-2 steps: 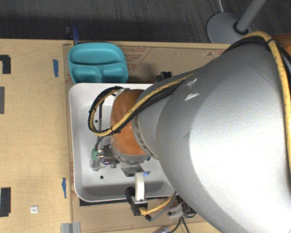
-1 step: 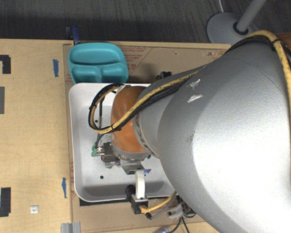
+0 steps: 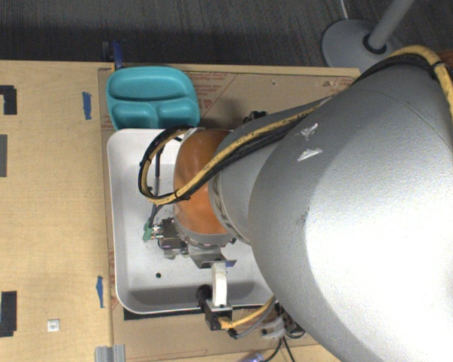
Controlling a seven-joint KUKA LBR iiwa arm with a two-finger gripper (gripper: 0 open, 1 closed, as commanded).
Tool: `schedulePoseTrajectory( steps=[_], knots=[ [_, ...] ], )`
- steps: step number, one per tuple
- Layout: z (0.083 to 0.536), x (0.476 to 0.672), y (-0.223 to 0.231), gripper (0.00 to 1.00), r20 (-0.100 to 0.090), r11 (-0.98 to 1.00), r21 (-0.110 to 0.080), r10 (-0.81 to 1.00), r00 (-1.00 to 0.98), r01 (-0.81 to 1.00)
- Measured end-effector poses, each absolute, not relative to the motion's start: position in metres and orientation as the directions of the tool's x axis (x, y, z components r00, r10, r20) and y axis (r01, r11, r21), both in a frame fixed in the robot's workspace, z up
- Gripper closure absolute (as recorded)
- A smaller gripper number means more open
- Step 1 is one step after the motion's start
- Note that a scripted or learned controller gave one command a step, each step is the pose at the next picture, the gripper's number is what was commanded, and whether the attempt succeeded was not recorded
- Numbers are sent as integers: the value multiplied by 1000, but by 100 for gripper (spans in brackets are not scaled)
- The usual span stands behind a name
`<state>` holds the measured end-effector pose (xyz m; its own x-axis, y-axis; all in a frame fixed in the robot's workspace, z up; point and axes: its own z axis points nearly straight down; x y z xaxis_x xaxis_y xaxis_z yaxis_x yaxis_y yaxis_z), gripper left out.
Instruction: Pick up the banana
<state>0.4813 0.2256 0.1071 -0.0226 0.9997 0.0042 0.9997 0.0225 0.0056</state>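
Observation:
My grey arm, with its orange band (image 3: 192, 183), reaches down into the white bin (image 3: 128, 202) and covers most of it. The gripper is hidden beneath the wrist, near the metal fittings (image 3: 170, 236) at the bin's middle. A small green bit (image 3: 147, 232) shows at the wrist's left edge. The arm hides whatever lies under it, and I cannot make out the banana.
A teal divided tray (image 3: 152, 96) sits just beyond the bin's far edge. Black and yellow cables (image 3: 155, 172) loop off the wrist over the bin's left half. The cardboard bench (image 3: 45, 202) stretches to the left, with black and blue tape marks.

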Motion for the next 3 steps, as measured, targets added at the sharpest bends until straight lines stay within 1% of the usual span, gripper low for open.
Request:
schedulePoseTrajectory(
  steps=[3],
  knots=[
    [136, 482, 226, 100, 5, 20, 7, 1000, -20, 1000]
  ],
)
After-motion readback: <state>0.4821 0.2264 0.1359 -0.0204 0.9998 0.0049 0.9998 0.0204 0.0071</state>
